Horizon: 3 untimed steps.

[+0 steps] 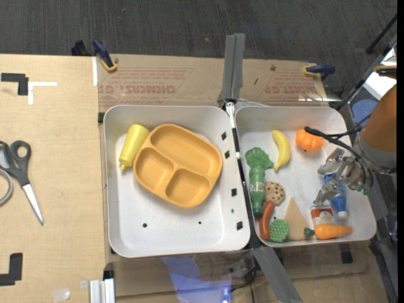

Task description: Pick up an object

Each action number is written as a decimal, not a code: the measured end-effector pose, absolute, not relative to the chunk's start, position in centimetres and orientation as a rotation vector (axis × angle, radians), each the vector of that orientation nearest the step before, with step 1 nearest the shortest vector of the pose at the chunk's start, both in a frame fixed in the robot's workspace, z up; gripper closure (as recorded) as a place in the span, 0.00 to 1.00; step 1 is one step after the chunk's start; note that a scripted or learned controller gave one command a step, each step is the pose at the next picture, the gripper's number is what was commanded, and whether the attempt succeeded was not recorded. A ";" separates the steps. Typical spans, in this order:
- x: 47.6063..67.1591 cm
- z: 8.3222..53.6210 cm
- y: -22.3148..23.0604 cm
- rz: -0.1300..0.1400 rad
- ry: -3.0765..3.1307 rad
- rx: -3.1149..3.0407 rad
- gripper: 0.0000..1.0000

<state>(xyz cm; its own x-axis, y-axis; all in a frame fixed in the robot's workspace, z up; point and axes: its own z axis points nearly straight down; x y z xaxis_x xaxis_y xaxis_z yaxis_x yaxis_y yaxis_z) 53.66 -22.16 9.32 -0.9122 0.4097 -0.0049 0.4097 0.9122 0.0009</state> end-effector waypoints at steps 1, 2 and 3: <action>50.7 9.4 -18.8 0.001 3.086 0.546 0.00; 49.1 10.3 -19.8 -0.003 3.052 0.553 0.00; 49.1 10.3 -18.9 -0.007 3.055 0.514 0.00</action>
<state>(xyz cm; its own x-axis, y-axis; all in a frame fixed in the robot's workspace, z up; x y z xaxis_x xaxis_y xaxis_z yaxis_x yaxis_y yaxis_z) 49.11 -18.89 10.29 -0.9440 0.3269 -0.0434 0.3271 0.9450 0.0030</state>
